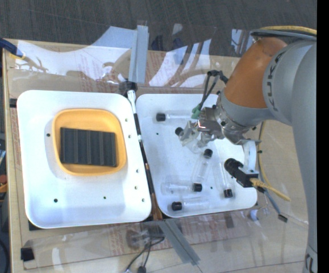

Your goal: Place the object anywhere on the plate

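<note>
Two white bins (79,206), several clear vials (182,206) scattered in the right one.
My gripper (197,134) hovers over them; grip state unclear. Yellow plate (87,120) sits left.

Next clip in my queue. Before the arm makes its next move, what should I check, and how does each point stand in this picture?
1. Plate in place: the yellow plate sits in the left bin, with a dark ridged insert on it. Ok.
2. Objects available: clear tubes with black caps lie scattered in the right bin. Ok.
3. Pincer position: the pincer is low over the right bin, among the tubes. Ok.
4. Object between the fingers: cannot tell.
5. Object on the plate: none yet. Not ok.
</note>
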`<state>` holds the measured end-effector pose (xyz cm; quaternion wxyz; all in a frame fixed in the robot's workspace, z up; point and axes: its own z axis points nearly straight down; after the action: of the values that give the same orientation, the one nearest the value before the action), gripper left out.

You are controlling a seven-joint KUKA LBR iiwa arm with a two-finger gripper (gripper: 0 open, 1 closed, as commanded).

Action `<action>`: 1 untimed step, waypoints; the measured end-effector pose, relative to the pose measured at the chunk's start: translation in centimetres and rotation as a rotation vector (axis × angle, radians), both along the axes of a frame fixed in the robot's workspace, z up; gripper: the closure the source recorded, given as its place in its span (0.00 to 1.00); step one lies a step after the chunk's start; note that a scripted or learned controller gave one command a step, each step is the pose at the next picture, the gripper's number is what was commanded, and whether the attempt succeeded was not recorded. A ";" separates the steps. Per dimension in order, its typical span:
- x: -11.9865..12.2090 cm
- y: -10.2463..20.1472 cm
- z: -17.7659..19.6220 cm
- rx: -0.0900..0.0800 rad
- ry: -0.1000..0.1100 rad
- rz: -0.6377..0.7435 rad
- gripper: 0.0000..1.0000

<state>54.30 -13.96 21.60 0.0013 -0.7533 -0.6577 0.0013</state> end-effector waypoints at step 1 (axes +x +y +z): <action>4.3 2.6 2.3 0.001 -0.002 0.080 1.00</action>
<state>58.61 -11.32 23.94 0.0010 -0.7262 -0.6874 0.0004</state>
